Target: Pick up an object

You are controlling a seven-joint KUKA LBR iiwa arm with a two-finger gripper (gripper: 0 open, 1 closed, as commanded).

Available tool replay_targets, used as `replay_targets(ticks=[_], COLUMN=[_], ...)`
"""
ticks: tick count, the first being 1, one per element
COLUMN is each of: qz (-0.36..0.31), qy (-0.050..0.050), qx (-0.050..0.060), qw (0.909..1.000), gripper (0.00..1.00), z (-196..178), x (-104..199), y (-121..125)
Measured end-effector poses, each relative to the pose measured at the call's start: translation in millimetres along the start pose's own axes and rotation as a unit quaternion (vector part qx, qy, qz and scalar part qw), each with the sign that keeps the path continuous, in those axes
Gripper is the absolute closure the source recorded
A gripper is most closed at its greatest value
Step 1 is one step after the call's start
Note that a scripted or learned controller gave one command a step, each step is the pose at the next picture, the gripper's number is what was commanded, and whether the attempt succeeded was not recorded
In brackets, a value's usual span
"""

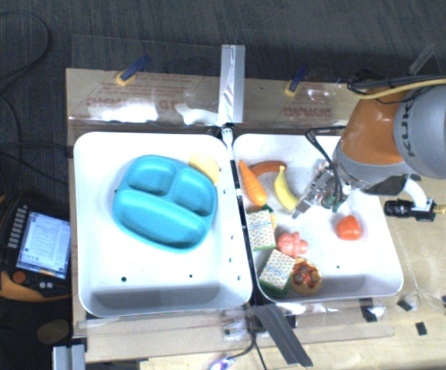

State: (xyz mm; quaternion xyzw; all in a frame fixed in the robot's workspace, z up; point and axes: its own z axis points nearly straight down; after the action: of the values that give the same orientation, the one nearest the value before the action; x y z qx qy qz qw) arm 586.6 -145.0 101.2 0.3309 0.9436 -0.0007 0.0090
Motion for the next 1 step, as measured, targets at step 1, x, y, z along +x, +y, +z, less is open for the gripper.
replay_targets(ticks=[1], qz=[-0.005], qy=[0.003], qx=[0.0], qw=[1.0], gripper=[1.0], z=[11.1], x=[-15.8], y=[-29.3])
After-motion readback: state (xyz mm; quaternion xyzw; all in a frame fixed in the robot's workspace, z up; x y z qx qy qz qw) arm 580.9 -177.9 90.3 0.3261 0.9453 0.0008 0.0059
